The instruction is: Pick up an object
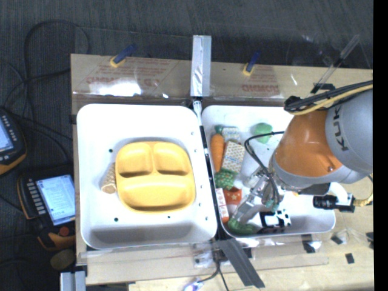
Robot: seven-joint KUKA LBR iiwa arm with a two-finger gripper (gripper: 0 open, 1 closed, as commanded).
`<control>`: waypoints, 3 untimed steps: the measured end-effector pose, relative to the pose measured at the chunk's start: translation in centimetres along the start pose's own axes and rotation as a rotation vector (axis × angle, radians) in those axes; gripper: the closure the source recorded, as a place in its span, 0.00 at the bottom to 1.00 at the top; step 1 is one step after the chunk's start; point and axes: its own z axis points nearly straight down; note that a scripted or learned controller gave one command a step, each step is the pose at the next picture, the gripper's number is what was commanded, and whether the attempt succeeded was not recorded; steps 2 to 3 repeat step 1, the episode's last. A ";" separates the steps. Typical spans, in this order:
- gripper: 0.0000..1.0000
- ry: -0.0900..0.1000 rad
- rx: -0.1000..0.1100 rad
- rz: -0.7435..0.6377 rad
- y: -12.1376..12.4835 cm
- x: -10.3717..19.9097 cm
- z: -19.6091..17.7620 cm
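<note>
Grey arm (357, 132), white bins (91, 223) — dark carpet (182, 11)

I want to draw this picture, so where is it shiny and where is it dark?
In the camera view, the two white bins look brightest, almost washed out; the clear plastic sheet behind them shows pale glare; the yellow tray has soft shine; the carpet around the bench is dark; the gripper looks slightly blurry above the toys.
</note>
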 end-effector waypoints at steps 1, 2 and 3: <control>0.00 0.013 0.004 0.048 2.8 -4.1 0.2; 0.00 0.013 0.004 0.048 2.8 -4.1 0.2; 0.00 0.013 0.004 0.048 2.8 -4.1 0.2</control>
